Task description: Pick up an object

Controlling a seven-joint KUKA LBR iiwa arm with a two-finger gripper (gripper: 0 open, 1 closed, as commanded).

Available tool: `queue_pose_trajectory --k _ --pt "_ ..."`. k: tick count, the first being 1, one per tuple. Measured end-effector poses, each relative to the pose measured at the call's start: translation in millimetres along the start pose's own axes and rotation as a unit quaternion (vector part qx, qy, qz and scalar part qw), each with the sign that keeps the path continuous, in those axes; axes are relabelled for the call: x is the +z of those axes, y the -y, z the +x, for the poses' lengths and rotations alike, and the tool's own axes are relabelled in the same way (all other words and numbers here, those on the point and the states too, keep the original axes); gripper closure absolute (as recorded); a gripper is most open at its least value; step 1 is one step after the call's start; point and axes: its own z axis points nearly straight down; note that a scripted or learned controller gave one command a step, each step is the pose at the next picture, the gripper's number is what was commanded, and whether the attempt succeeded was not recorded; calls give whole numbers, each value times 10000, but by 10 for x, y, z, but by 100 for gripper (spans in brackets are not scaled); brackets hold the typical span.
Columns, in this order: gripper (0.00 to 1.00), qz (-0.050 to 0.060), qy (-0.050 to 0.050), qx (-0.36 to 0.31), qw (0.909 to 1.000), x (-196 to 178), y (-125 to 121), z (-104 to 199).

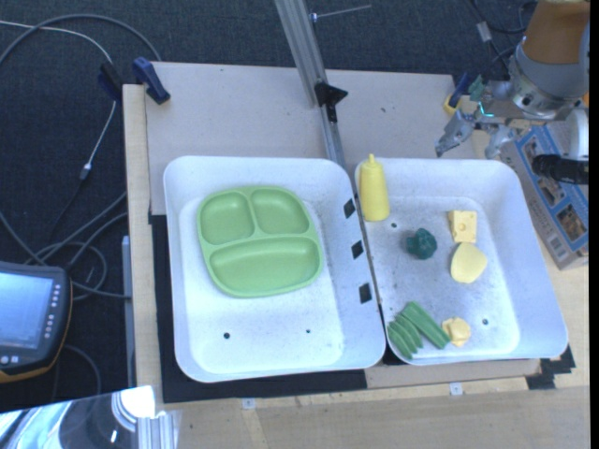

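Observation:
The right bin (524, 213) holds a yellow mustard bottle (373, 190) at its back left corner. It also holds a dark green lump (421, 243), a yellow cheese wedge (462, 225), a yellow lemon-like piece (468, 264), a green pod bundle (416, 328) and a small yellow piece (457, 330). My gripper (475, 138) hangs above the back rim of the right bin, well up from the objects. It is open and nothing is between its fingers.
The left bin (187, 335) holds a green divided plate (259, 241). A slanted metal pole (304, 36) rises from the back between the bins. Black clips (358, 248) sit along the shared rim. A printed sheet (562, 204) lies right of the right bin.

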Motion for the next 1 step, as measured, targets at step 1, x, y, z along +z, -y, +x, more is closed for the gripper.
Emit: queue_pose_trajectory --k 1 --pt "0 1 2 0 10000 -1 0 -2"
